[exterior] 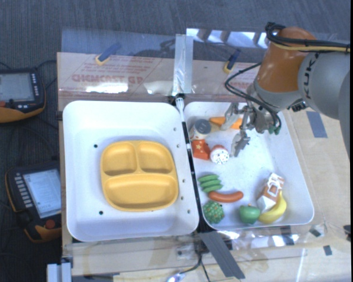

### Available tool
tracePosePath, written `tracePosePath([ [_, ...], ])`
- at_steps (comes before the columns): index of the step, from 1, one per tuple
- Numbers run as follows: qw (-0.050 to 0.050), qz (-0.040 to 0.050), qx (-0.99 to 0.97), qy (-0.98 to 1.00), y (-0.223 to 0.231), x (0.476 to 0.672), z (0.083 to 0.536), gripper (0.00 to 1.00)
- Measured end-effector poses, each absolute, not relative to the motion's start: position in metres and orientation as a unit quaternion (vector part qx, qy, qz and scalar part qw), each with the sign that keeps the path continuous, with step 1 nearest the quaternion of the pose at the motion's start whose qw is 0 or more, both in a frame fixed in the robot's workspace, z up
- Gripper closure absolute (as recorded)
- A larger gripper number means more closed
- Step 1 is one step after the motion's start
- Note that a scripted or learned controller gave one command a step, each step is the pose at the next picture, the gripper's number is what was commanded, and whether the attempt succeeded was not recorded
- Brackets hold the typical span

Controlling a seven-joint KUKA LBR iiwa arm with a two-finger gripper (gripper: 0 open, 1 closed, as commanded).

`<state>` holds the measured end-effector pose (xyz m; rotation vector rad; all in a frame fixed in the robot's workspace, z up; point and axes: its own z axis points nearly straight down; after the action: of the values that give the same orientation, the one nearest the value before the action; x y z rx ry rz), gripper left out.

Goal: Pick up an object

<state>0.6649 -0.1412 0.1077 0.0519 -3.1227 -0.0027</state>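
Note:
My gripper (237, 126) hangs low over the back of the right bin (297, 157), under the orange-banded wrist. Its two fingers stand apart, so it is open. One finger (242, 141) points toward the bin's middle. An orange carrot (219, 121) lies at the back, and its right end reaches into the gap between the fingers. Close by on the left are a grey cylinder (202, 126), a red box (200, 150) and a white dotted ball (219, 155).
Toward the front of the right bin lie a green pea pod (210, 183), a red sausage (225, 196), broccoli (213, 211), a green apple (248, 214), a banana (275, 209) and a small carton (272, 188). The left bin (82, 128) holds a yellow divided plate (140, 175).

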Motion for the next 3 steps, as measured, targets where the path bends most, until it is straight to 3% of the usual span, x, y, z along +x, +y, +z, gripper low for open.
tracePosePath([
  [1,-0.007,0.0021,-0.031,-0.999,-0.216,0.607,0.090,0.00],
  [2,-0.013,0.0028,0.013,-1.000,-0.220,0.516,0.093,0.00],
  [3,-0.008,0.0000,-0.134,-0.991,-0.147,0.615,0.091,0.00],
])
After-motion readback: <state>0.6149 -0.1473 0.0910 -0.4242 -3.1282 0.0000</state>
